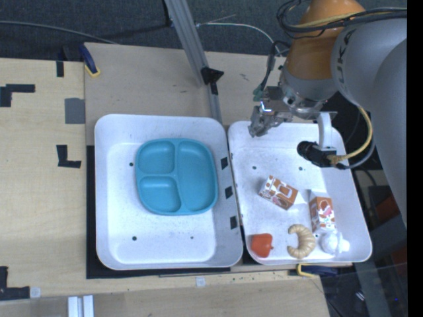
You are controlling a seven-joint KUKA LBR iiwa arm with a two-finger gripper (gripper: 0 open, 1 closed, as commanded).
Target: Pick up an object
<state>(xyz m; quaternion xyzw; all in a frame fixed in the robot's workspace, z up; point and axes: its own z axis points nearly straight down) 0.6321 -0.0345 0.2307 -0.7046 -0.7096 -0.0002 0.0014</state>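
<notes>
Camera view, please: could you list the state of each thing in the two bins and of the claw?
Claw: raised over the right bin's far-left corner, holding nothing visible.
Blue divided plate: lying flat in the left bin, its compartments bare.
Small carton: lying on its side, tilted.
Second carton: lying flat by the right wall.
Croissant: lying near the front wall.
Red item: resting in the front-left corner.

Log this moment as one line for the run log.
hand: over right bin's far-left corner, holding nothing | croissant, tomato, two cartons: untouched | blue tray: left bin
</notes>
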